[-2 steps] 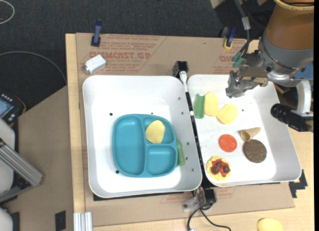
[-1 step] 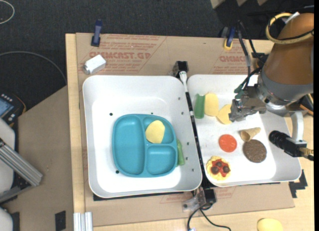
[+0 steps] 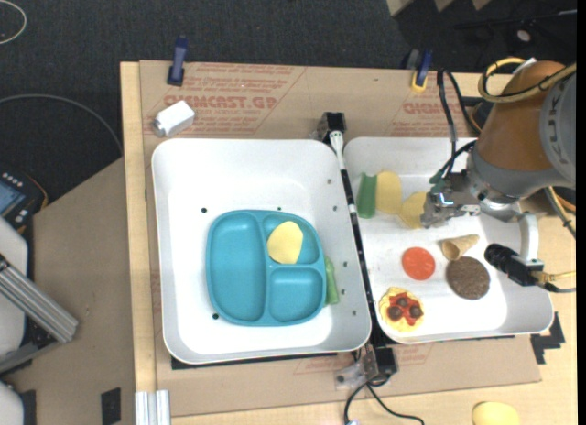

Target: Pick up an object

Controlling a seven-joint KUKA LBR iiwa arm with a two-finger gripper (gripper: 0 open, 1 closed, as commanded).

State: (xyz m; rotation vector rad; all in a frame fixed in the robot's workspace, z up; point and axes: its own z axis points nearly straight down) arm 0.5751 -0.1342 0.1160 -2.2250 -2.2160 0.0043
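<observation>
Arm (image 3: 540, 130) is chunky grey with a fat orange band above the wrist. Black cables loop along it, and the end effector (image 3: 443, 205) is small, bare metal, kinda boxy.

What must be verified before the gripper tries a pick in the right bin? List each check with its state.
1. Gripper over the right bin: ok.
2. Target near it: ok, the pale yellow piece lies just beside it.
3. Finger opening: cannot tell, the wrist hides it.
4. Crowding around the target: not ok, the yellow block and green piece lie close.
5. Anything already held: cannot tell.
6. Other items clear of the descent: ok, the red disc and brown round lie nearer the front.
</observation>
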